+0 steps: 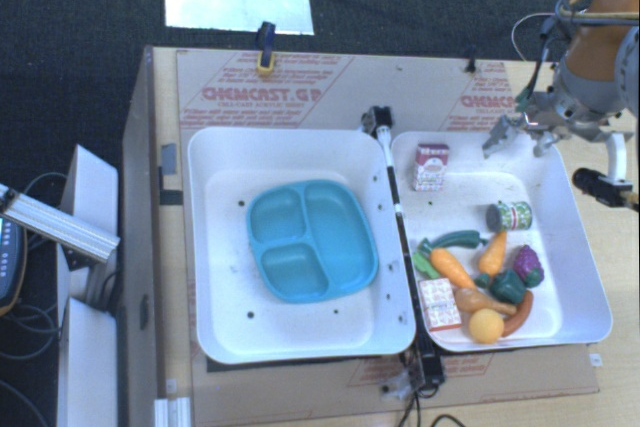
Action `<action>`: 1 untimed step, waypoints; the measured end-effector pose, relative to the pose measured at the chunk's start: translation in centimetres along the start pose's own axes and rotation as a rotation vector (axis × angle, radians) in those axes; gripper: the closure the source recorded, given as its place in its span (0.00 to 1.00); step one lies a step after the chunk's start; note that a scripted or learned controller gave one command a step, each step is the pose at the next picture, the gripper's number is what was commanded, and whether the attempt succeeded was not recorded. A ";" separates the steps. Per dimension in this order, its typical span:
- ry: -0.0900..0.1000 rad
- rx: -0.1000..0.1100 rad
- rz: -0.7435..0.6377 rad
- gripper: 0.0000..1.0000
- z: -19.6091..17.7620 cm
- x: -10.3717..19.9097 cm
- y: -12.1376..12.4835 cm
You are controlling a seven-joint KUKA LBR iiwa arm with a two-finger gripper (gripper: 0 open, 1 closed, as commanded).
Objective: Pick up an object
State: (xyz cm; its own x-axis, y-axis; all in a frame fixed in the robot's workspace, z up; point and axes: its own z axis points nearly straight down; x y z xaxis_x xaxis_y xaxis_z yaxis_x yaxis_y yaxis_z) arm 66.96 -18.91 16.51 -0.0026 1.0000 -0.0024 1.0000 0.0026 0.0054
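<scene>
Choosing a target: the toy food lies in the right bin (575,215), while the left bin (215,215) bears a blue divided plate (312,240).
Near pile: a yellow ball (486,326), a printed box (438,303), carrots (452,267) and a purple piece (527,265) lie touching or overlapping; a grasp here would likely catch neighbours or slip.
Middle: the small can (512,215) lies on its side, just apart from the pile; it may roll, so I would close across its round body.
Far corner: the little carton (431,166) stands alone near the divider, with free room on its sides; I judge it the cleanest pick.
Gripper (520,133): hovers over the bin's far right rim, fingers spread wide, holding nothing.
Approach: centre over the chosen item, descend straight, then close.
</scene>
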 end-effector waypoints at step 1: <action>0.002 0.005 0.001 0.00 3.7 0.3 -7.6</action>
State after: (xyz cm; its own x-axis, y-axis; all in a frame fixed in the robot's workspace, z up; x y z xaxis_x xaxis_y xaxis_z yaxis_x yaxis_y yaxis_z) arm 59.41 -18.65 12.79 -0.0016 1.0000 -0.0003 1.0000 0.0016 0.0009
